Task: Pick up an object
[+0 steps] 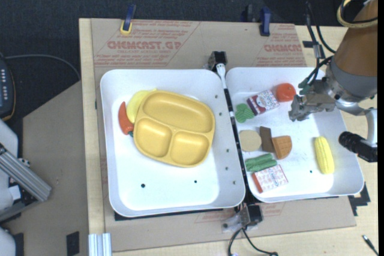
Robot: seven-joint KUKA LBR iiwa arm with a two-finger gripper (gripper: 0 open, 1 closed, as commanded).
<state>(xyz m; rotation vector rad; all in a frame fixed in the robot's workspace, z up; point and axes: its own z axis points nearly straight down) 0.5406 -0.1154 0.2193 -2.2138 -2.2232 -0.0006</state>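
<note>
Fingers (298, 114) over right bin's (348, 186) bare floor, open or closed unclear, corn (324, 154) near right rim, tomato (285, 92) close by.

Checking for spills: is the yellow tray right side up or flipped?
Right side up: the yellow tray shows its three hollow compartments facing upward in the left bin.

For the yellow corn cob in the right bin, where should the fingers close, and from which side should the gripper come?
Grip the corn cob across its middle, fingers on its two long sides, coming straight down from above. It lies flat and runs roughly up-down in the view, narrow across, with bare bin floor on both sides, so the gripper probably has room to straddle it.
</note>
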